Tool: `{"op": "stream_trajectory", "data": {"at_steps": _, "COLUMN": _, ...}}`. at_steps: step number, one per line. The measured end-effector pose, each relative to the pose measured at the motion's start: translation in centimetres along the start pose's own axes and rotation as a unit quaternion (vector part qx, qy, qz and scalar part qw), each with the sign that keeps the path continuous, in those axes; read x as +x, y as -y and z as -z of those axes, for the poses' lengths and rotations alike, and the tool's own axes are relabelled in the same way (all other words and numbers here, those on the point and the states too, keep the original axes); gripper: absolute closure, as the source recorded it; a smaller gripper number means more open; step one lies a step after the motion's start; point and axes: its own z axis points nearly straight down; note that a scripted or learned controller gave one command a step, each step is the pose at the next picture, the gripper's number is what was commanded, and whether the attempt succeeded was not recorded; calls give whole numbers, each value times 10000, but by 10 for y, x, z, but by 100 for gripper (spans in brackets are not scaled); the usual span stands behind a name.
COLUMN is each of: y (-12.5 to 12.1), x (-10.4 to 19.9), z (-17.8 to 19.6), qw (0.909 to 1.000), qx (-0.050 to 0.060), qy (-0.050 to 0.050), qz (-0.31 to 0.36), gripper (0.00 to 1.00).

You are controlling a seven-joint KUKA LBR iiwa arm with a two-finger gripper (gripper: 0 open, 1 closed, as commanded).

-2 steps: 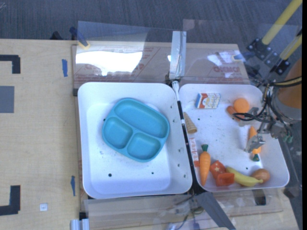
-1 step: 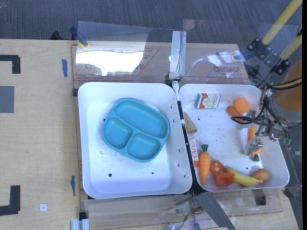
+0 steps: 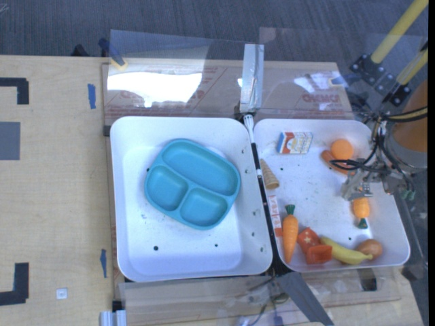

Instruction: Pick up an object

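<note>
Several toy foods are scattered in the right bin [image 3: 391,212]. The gripper [image 3: 355,185] is lowered at right centre, between an orange [image 3: 342,148] and a small carrot [image 3: 360,208]; whether the jaws are open cannot be told. An approach is judged underway; centring over one item is needed next.

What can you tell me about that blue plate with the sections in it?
The blue plate is a turquoise tray with rounded corners, plastic by its look, split into three compartments: one long one along the far side and two smaller ones nearer the camera. It lies flat, turned at a slant, around the middle of the left white bin. Nothing sits in it or touches it besides the bin floor.
</note>
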Motion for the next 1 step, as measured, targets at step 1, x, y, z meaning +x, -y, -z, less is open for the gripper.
{"op": "stream_trajectory", "data": {"at_steps": 1, "y": 0, "x": 0, "z": -1, "qw": 10000, "qx": -3, "qy": -9, "qz": 0, "gripper": 0}}
